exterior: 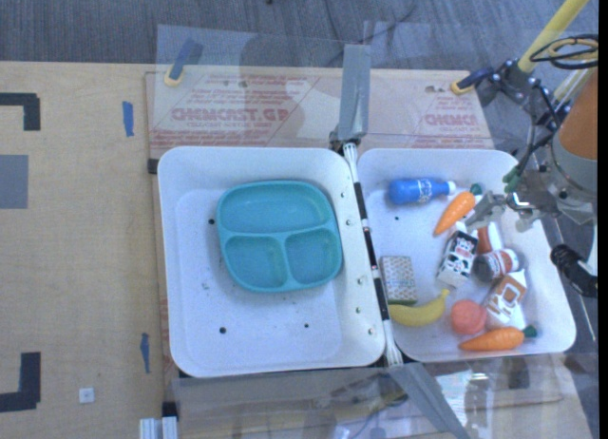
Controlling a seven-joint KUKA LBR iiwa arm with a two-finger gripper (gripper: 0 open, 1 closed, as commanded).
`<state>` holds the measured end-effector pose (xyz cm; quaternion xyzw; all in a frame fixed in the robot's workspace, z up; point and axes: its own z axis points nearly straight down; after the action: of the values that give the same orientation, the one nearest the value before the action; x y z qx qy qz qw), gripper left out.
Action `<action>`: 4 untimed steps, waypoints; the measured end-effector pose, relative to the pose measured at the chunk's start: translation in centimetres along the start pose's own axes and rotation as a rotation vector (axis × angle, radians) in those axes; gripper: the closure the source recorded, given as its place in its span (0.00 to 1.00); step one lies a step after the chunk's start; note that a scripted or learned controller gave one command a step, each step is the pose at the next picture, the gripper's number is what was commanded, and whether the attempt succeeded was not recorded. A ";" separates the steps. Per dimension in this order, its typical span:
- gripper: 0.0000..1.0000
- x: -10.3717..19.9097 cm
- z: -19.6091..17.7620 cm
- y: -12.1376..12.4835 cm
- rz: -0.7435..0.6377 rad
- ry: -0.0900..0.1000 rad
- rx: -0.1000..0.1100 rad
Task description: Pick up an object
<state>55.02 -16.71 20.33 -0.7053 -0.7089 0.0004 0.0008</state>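
Note:
The right bin (pixel 560 266) holds several toy foods: a blue bottle (pixel 421 189), an orange carrot (pixel 454 212), a black-and-white carton (pixel 460 257), a red-and-white can (pixel 500 263), an orange-and-white carton (pixel 507 296), a red ball (pixel 467 316), a second carrot (pixel 497 338), a banana (pixel 420 311) and a grey speckled block (pixel 397 276). My gripper (pixel 505 211) hangs over the bin's upper right part, just right of the first carrot and above the can. Its fingers are spread open with nothing between them.
The left bin (pixel 185 266) holds a teal divided plate (pixel 280 236). A grey tape strip (pixel 353 95) runs up from the seam between the bins. Cables and a yellow rod (pixel 568 11) sit at the upper right beside the arm.

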 end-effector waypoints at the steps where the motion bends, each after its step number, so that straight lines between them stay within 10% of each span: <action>1: 0.00 5.7 -6.4 2.0 0.272 -0.001 -0.001; 3: 0.00 -1.6 11.0 6.6 0.219 -0.001 0.000; 4: 0.00 -0.9 11.6 5.0 0.131 -0.002 -0.008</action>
<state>59.96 -17.54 8.77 -0.7502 -0.6612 -0.0017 -0.0028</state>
